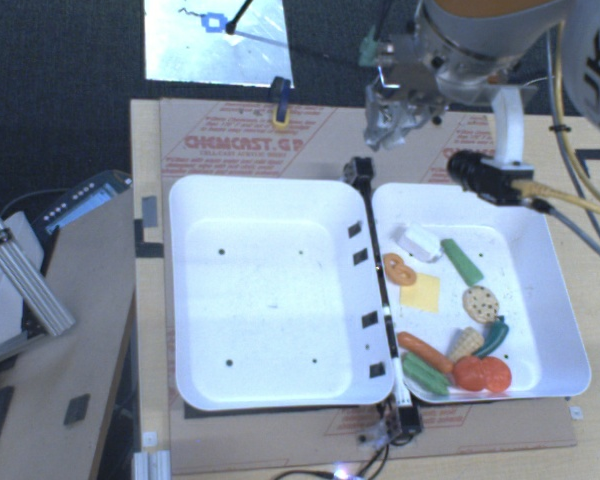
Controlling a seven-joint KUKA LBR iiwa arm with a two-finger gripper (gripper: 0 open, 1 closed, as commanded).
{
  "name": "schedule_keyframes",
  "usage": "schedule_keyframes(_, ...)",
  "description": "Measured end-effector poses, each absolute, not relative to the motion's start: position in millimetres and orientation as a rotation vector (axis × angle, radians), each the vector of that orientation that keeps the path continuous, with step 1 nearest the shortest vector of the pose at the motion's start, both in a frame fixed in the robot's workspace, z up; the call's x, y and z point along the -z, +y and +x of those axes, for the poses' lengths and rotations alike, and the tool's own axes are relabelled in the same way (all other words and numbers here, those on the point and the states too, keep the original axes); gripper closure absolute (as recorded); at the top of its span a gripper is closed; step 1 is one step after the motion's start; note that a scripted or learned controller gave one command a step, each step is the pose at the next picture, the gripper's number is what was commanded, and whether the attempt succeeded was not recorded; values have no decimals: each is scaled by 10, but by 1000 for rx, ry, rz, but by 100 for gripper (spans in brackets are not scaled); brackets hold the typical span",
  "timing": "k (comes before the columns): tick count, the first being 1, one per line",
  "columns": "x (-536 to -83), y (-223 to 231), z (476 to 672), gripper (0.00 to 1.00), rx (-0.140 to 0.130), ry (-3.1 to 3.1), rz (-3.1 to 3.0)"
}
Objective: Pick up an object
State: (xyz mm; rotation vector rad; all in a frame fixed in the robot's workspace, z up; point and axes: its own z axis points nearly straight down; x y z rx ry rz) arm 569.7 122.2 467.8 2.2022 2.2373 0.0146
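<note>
Red tomato-shaped toy (482,373) and its neighbours sit at the near edge of the right-hand shallow white plastic bin (550,298); grey two-finger metal gripper (388,128) hangs above the far rim, carrying nothing.

Whether its fingers are spread or pressed together I cannot tell: they blur against the bench behind. All candidates lie below and nearer the camera than the gripper: small white block (417,243) closest, then long green stick (462,262), orange pretzel ring (398,268), flat yellow square (421,293), speckled brown cookie (479,303). Farthest from it are the orange carrot (423,350), green pod (424,375) and tomato, touching in a cluster. Judgement: the green stick stands apart from its neighbours, so it is the cleanest target; descend centred, jaws across its short width. The flat square likely offers no grip. Left-hand white bin (195,268) is not needed.
</note>
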Motion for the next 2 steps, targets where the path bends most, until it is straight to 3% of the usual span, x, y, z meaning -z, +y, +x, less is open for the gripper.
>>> schedule_keyframes(1,-4491,1668,5281,100,0,2235,2212)
schedule_keyframes(2,-4518,2390,5119,100,-6,2235,2210)
